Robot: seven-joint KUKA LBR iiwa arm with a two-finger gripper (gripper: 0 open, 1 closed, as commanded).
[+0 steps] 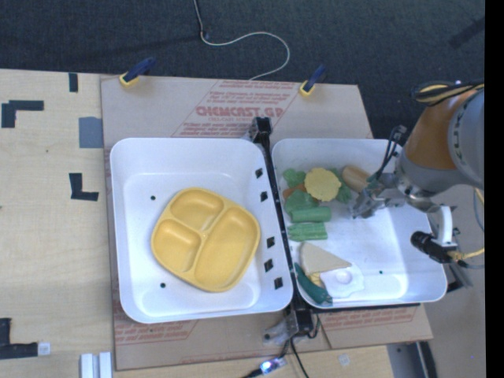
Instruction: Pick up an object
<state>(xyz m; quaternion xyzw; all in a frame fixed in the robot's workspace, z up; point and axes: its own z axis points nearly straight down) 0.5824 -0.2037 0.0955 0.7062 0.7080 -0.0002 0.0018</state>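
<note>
The right bin point(394, 286) holds a pile of toy food: a yellow round piece point(322, 183), green blocks point(307, 213), a tan bread-like piece point(355, 177), a beige wedge point(323, 256) and a white fried-egg piece point(344, 279). My gripper point(365, 205) reaches down into this bin from the right, just right of the yellow piece and below the tan piece. Its tip is small and dark against the bin floor. Nothing shows between its fingers.
The left bin point(134, 203) carries a yellow divided plate point(206, 239). A dark green item point(313, 288) lies at the right bin's front left corner. Black clips run along the divider point(270, 211) between the bins. The arm's orange band point(433, 136) hangs over the right bin's far right edge.
</note>
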